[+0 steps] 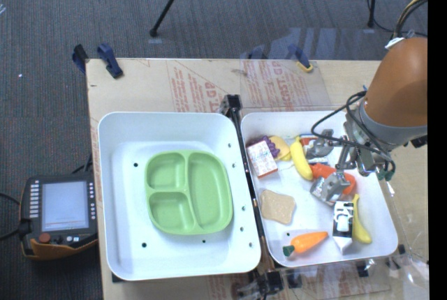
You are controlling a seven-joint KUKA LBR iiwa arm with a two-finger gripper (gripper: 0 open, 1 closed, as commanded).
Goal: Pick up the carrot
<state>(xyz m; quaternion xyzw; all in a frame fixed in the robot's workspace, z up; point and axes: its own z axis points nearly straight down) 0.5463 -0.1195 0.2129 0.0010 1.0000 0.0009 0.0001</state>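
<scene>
Carrot (307,242) lay near the front edge of the right bin (388,220), below and to the left of the pincer (334,180).
The carrot stretched roughly left to right, green top at the left and tip tilted slightly up to the right, apart from the bread (277,206); I couldn't tell how the pincer stood, over the red thing (325,171) mid-bin.

Red item (323,170) partly under gripper (335,183), arm (401,93) cut off right
</scene>
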